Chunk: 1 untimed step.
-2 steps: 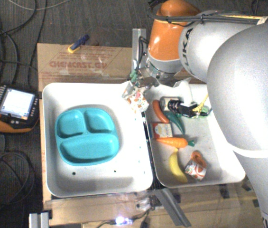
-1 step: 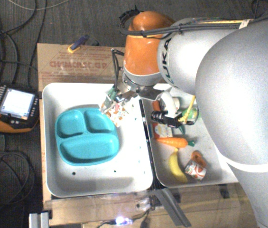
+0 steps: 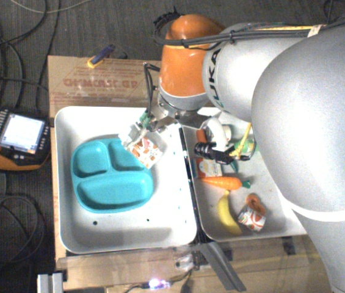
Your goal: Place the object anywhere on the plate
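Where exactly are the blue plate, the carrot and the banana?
blue plate (image 3: 108,191): camera view, floor of its large lower compartment.
carrot (image 3: 221,182): camera view, middle of its orange body.
banana (image 3: 225,214): camera view, middle of its yellow curve.

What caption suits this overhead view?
Gripper holds carton over blue plate's edge.

Plate (image 3: 111,179) in left bin (image 3: 68,224); carrot (image 3: 221,182), banana (image 3: 226,215) in right bin (image 3: 212,231).

Teal plate (image 3: 108,185), white bins (image 3: 68,224), orange carrot (image 3: 221,181), yellow banana (image 3: 226,215).
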Each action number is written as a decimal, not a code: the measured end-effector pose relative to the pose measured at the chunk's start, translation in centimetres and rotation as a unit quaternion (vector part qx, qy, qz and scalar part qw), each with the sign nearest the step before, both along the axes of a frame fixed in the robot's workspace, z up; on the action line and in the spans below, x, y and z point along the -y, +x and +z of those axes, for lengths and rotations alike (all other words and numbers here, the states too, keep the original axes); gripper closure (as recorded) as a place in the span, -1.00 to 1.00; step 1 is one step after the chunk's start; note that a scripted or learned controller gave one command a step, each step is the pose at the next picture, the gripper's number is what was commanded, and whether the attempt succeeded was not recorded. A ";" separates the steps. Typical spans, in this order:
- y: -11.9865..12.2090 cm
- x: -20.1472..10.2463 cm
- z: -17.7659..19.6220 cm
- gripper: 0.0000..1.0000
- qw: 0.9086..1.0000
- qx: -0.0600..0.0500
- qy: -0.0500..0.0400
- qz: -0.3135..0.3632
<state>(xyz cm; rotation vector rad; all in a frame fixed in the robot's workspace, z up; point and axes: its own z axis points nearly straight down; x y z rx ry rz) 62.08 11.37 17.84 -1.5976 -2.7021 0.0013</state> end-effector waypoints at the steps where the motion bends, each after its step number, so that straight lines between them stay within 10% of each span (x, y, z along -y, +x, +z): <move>1: -4.8 -3.4 -1.4 -1.00 1.000 0.007 0.001 0.018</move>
